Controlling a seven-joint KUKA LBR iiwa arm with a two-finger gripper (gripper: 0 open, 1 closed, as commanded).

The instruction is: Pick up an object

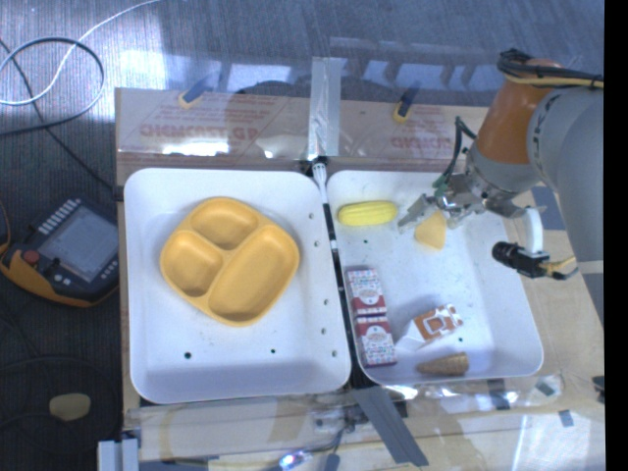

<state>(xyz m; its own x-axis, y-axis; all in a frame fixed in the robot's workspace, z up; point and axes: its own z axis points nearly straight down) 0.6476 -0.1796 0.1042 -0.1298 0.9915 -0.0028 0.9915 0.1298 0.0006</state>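
Note:
In the right bin (pixel 510 346) lie several objects. A yellow corn cob (pixel 367 213) rests near the top left. Beside it to the right is a yellow cheese wedge (pixel 430 232). A red and white box (pixel 369 314) lies along the left wall, with an orange and white packet (pixel 437 324) and a brown bread roll (pixel 444 364) lower down. My gripper (pixel 435 211) hangs open at the bin's top, its fingers spread to either side just above the cheese wedge. Nothing is visibly clamped between them.
The left bin (pixel 157 361) holds a yellow divided plate (pixel 231 259). A black cable connector (pixel 518 256) sticks out from the arm over the right bin's right rim. A handheld controller (pixel 69 251) lies on the floor at the left.

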